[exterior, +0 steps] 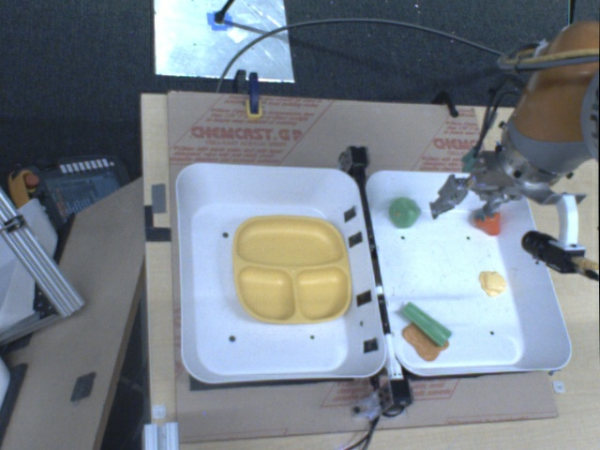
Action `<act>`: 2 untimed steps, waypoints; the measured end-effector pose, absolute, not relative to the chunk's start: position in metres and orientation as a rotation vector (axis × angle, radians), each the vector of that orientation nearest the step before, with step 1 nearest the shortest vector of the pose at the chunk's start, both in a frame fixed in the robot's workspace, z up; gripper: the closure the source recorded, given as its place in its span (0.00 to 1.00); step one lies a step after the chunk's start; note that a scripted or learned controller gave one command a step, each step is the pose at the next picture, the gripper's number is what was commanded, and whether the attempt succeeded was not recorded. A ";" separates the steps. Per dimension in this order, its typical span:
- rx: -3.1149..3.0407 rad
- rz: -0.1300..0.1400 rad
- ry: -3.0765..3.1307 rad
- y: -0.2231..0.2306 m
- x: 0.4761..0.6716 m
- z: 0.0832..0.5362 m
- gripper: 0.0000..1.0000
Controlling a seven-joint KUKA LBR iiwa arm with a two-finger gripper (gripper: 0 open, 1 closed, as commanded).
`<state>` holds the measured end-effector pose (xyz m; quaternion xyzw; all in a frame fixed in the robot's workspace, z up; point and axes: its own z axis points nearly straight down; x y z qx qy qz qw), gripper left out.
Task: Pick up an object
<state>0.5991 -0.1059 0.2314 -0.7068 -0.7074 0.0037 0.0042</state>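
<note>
Orange object lies in right bin under the gripper; finger spread impossible to judge; green ball nearby.

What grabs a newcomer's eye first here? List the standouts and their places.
The yellow divided tray lies in the middle of the left bin. The right bin holds small things: a green ball, a green stick, a pale yellow lump. The gripper hangs over that bin's far side.

I see a yellow divided tray sitting in the left bin. A foil sheet lies beyond the bench.
</note>
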 end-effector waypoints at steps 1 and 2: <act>-2.219 -0.001 -2.225 -0.106 0.601 0.239 0.00; -2.221 -0.001 -2.224 -0.101 0.598 0.181 0.00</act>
